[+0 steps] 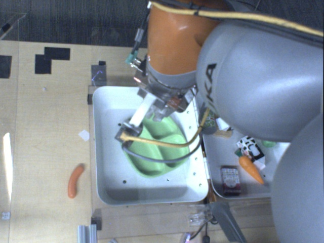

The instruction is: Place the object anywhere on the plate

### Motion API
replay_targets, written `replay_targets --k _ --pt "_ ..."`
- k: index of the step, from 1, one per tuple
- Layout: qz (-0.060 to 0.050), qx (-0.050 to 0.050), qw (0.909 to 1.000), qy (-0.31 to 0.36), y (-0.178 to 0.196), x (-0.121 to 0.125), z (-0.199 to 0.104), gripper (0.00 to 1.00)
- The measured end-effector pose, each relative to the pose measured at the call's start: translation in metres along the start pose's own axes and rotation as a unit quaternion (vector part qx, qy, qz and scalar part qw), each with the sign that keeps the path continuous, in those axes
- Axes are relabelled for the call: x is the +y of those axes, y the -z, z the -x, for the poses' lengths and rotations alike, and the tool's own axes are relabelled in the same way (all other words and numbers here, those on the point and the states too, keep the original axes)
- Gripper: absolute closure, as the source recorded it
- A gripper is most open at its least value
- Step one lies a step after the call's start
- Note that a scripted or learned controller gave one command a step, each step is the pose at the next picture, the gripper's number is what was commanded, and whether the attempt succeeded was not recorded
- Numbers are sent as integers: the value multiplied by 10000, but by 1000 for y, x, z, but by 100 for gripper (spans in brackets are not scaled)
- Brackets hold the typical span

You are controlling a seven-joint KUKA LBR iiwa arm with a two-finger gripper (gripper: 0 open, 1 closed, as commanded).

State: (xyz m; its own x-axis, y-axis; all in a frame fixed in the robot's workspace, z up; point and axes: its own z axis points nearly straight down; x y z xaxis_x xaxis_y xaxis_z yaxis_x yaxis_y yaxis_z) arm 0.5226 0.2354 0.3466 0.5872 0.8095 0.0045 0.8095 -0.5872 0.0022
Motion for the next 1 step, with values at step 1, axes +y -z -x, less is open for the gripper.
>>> replay_targets --k 1 --pt "-21 -31 10000 -80 -169 -16 41 100"
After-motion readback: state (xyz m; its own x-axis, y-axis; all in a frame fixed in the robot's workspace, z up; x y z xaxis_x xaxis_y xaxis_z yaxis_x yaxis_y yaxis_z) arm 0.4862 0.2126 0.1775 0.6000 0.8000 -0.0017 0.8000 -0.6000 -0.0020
